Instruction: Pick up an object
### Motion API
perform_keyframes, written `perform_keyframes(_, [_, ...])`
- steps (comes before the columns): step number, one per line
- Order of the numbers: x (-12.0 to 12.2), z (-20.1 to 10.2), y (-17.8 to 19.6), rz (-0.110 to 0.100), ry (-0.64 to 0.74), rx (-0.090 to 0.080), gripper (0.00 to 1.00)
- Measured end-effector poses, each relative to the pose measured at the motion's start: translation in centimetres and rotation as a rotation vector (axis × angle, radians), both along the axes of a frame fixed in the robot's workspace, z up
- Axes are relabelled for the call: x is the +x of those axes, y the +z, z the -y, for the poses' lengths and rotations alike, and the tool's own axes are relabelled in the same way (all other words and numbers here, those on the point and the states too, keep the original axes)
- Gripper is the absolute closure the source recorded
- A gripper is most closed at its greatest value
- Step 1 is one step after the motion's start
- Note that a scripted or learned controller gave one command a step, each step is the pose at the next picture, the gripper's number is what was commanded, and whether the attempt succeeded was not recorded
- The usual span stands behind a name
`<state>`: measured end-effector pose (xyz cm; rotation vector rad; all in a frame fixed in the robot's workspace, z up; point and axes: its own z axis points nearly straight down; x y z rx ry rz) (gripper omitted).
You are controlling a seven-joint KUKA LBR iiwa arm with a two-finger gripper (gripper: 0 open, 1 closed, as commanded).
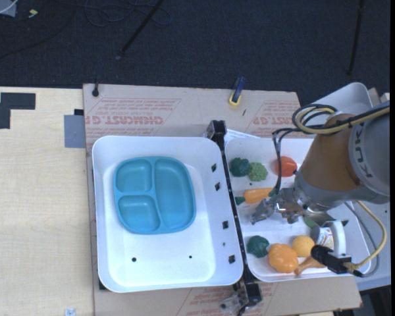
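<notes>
The arm enters from the right of the frame, its orange band above the wrist hanging over the right bin. The gripper sits low in the middle of that bin, pointing toward the left, its metal fingers slightly spread with nothing visibly between them.

Just above the gripper lies a small orange carrot-like piece, close to the fingertips but not clearly touched. Further toward the top of the bin sit a dark green leafy piece and a lighter green broccoli piece side by side, and to their right a red-orange round piece, partly hidden behind a black cable. Below the gripper, near the bin's lower edge, a dark green piece lies to the left, with an orange pepper-like piece and a yellow round piece just beside each other to its right.

The left bin holds a blue divided tray with three compartments, lying in its upper half. Both bins rest on a cardboard sheet on the pale wooden surface. A yellow-and-blue clamp grips the cardboard's top edge.
</notes>
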<state>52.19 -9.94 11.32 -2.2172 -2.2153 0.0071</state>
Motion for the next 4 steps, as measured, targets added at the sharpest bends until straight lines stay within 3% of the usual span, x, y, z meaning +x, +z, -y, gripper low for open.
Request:
perform_keyframes(1, [-0.1,-0.1,-2.7,0.003,0.0,0.0,0.0])
perform_keyframes(2, [-0.1,0.0,-1.6,0.003,-0.008,0.0,1.0])
perform_keyframes(4, [-0.3,0.3,10.9,0.012,0.001,-0.002,1.0])
